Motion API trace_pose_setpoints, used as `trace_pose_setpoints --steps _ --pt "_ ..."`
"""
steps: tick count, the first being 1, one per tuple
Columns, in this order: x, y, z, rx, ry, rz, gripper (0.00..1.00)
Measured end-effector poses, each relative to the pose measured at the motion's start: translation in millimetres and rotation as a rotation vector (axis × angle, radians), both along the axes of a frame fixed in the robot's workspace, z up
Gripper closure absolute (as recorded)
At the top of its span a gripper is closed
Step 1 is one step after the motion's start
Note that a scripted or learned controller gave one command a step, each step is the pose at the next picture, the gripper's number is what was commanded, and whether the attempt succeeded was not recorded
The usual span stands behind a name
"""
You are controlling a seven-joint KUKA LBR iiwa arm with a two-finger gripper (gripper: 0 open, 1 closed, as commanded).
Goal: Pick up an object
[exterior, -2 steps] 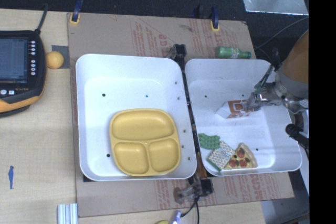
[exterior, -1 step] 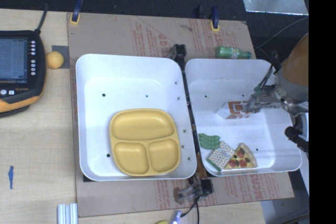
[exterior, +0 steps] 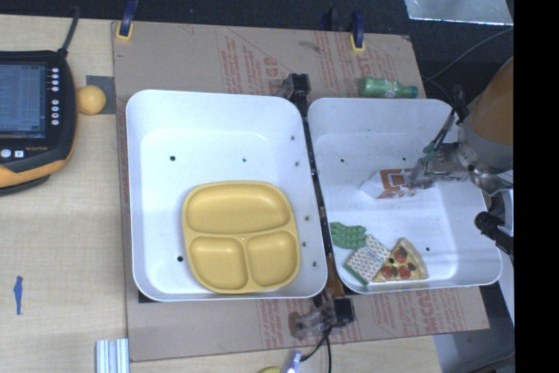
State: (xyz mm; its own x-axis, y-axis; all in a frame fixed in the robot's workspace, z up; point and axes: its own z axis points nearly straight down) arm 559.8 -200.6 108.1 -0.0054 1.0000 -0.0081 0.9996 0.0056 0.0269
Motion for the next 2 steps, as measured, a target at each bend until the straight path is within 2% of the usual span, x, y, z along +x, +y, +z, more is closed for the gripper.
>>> trace_pose_setpoints --steps 1,2 --pt "4.8 1.0 -0.7 -0.001 0.007 -0.001 1.00" --pt "10.1 -9.9 -1.2 0.010 0.006 0.003 1.00"
